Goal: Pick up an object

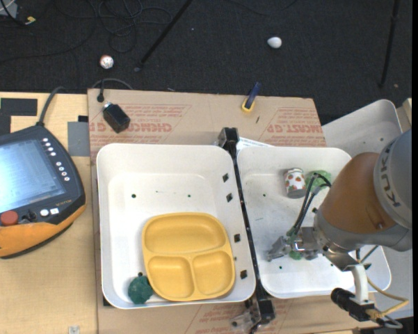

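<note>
Item: the grey arm with an orange band (358,200) is entered from the right and is lowered into the right-hand shallow white bin (264,277). The metal fingers (288,248) are placed at the bin floor, beside a small green object (307,254) lying just to their right, partly masked by the wrist. Whether the fingers are spread or closed cannot be told, since they are foreshortened and blurred against the white floor.

Candidate objects: a small white rounded object with red markings (294,182) is recorded above the fingers, well apart, next to a green piece (321,178) cut off by the arm. A yellow three-compartment plastic tray (189,255) and a dark green lump (140,289) are listed far to the left, in the left-hand white bin (115,186).

Progress: judged as the reach completed, with the grasp unconfirmed and the lift not yet done. Nothing is seen raised off the bin floor.

Obscured: the green object's shape and its contact with the fingers are hard to make out.
</note>
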